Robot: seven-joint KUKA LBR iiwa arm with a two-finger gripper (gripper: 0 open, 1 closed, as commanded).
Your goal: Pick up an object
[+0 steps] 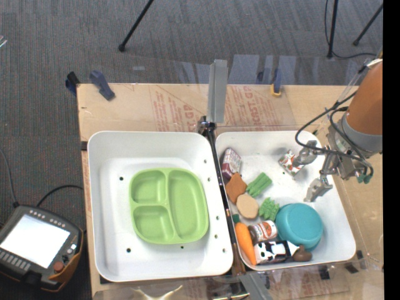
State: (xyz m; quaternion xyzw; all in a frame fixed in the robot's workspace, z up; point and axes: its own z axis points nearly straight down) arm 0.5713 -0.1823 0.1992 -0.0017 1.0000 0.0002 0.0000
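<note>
Two bins: left bin (103,167) and right bin (342,227) stand side by side on the bench (150,105).
Nearest row, right bin: an orange carrot (245,242), a black-and-white cow-patterned item (275,251) and a small brown piece (302,254) lie along the near wall.
Next row: a small can (263,231) touches a teal bowl (299,225), which lies mouth down.
Middle: a tan round piece (247,206), a brown toast-like slice (235,187) and two green pieces (259,184) cluster beside the divider.
Far side: a dark purple packet (230,161) at the divider; a crumpled red-and-white wrapper (289,162) lies apart on bare floor.
Left bin: a green sectioned plate (169,205) sits centred.
Gripper: the gripper (315,174) hovers over the right bin's far right, between wrapper and bowl.
Fingers: spread apart, nothing between them.
Step in hand: judged as approach; no object grasped yet.
Task object: likely the wrapper, just beside the upper finger, or the bowl below.
Next move: centre over one target, descend, then close; the bowl's smooth dome may slip.
</note>
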